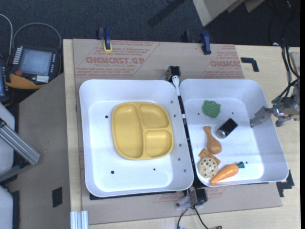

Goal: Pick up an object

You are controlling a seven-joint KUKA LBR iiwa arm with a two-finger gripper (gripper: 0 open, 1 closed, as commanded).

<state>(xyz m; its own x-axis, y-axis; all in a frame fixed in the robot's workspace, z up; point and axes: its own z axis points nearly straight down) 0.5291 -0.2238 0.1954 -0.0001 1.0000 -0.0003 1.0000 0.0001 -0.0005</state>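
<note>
Claw [259, 117]: at the right bin's right edge; whether its fingers are spread or closed cannot be told, the view being poor there.
Right bin [248, 90]: holds the items below.
Black block [227, 128]: centre, nearest the claw.
Green lump [210, 108]: toward the far edge.
Drumstick [212, 140]: left of centre.
Cracker [208, 164]: near left corner.
Carrot [225, 172]: near edge.
Left bin [95, 128]: carries a yellow divided plate [142, 130].

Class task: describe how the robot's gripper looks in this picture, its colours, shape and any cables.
The gripper at the right bin's edge is small, with a grey tapered metal tip. Behind it is a silvery metal body with thin dark cables running up and right.
</note>
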